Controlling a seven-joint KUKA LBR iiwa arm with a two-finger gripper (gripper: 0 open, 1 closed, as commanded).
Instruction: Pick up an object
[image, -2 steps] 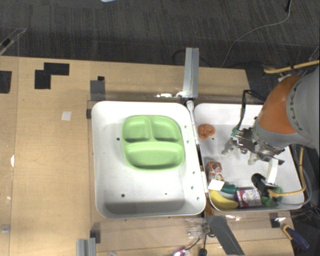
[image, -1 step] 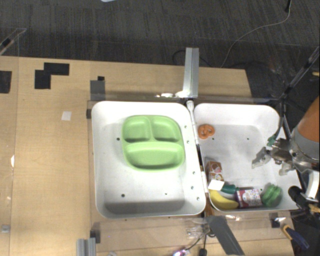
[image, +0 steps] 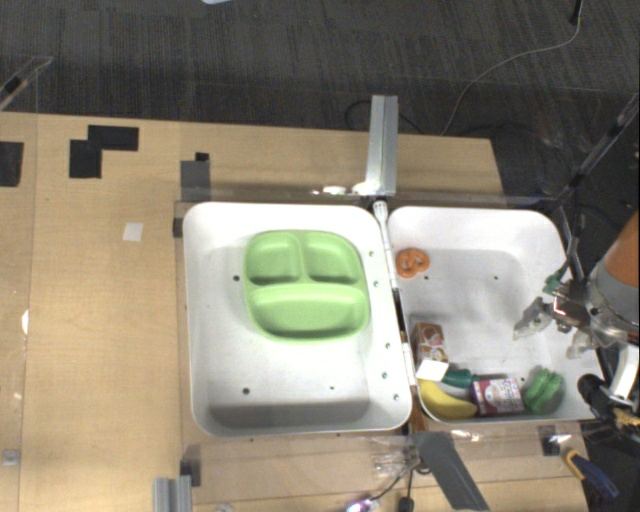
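Over the right bin's (image: 470, 235) far-right edge, my hand (image: 555, 318) hovers, fingers apart and gripping nothing. Step in hand: approach. Nearest target, the green object (image: 543, 390), lies just below the hand; next move requires descending and centring over it.

Reaches in from the right edge of the view, grey body with a sliver of the orange band showing at the frame border. Wrist angled down and leftward. Pincer (image: 555, 322) low at the right side, metal fingers (image: 529, 318) pointing left and spread apart, nothing between them. Dark cabling just below the wrist.
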